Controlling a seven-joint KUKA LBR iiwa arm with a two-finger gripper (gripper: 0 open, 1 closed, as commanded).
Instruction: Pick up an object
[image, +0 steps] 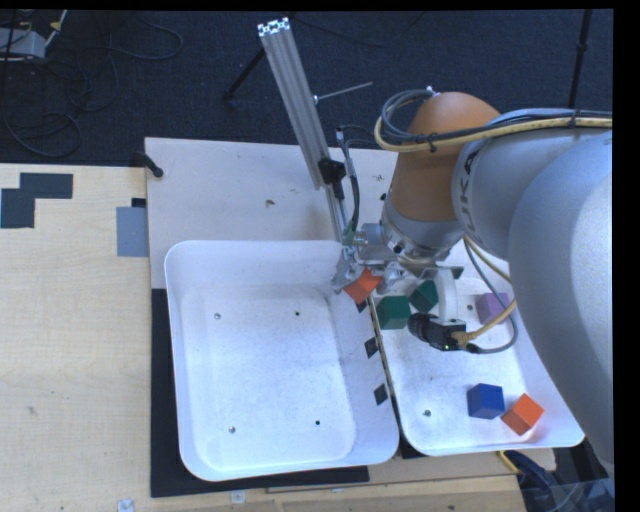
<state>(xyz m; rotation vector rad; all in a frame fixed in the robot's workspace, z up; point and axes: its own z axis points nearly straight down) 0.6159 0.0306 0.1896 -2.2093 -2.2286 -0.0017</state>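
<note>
My gripper (362, 278) hangs over the rim between the two bins, near their far ends. A small orange-red block (360, 288) sits between its fingers, and the gripper is shut on it. The block hangs just above the divider, at the left bin's (260, 400) far right corner. The arm's orange band and grey body cover much of the right bin (450, 432).
In the right bin lie a green block (393, 312), a darker green block (426, 295), a pale purple block (492, 305), a blue cube (486, 400) and an orange cube (522, 414). A slanted aluminium rail (300, 100) stands behind the bins.
</note>
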